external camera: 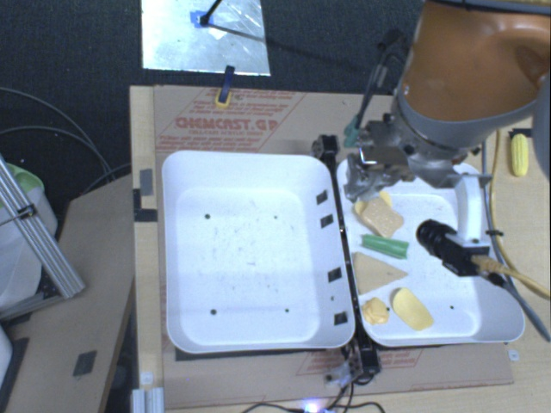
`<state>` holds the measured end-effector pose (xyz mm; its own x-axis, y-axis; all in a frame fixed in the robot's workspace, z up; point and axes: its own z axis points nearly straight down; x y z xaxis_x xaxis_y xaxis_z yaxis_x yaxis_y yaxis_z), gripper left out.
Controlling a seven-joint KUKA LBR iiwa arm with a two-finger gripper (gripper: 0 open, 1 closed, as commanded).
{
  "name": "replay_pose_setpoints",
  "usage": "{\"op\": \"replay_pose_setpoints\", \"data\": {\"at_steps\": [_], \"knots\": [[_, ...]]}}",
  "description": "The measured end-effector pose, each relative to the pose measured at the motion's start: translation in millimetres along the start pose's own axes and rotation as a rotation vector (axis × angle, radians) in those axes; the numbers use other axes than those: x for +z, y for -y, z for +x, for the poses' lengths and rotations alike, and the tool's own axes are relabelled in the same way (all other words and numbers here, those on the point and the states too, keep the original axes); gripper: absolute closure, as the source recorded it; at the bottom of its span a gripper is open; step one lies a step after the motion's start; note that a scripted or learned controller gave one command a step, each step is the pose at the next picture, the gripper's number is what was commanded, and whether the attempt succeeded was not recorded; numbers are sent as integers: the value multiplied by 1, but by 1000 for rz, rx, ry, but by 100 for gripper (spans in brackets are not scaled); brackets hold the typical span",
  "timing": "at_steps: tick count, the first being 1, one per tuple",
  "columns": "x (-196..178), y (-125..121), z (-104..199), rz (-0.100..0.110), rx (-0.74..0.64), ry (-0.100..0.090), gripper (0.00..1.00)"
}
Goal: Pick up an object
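We start with the surface (284, 114), a brown board carrying both bins. Over its right part hangs the arm (469, 50), its orange band large in the camera view. The left bin (250, 248) lies beside the right bin (482, 321), and everything we might pick up is in the right one.

The gripper (368, 177) sits low over the far left corner of the right bin. We cannot tell whether its jaws are spread or pressed together, and we see nothing between them.

Just below the gripper lies a tan block (383, 219), the nearest candidate. Next comes a flat tan wedge (376, 270) against the bin's left wall, with a green stick (385, 246) between block and wedge. Nearer the front are a yellow oval piece (413, 310) and a small yellow lump (374, 311), close together.

We judge this to be the approach, with no grasp made yet. The next move calls for centring over the tan block, descending without nudging the green stick, and then closing on it.
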<state>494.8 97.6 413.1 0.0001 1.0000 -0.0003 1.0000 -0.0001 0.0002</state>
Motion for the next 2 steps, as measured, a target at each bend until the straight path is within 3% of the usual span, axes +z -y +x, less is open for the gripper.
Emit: {"op": "replay_pose_setpoints", "data": {"at_steps": [1, 2], "knots": [[-130, 8, -51, -18, 3, -2, 100], [-28, 9, -19, 6, -5, 0, 100]]}}
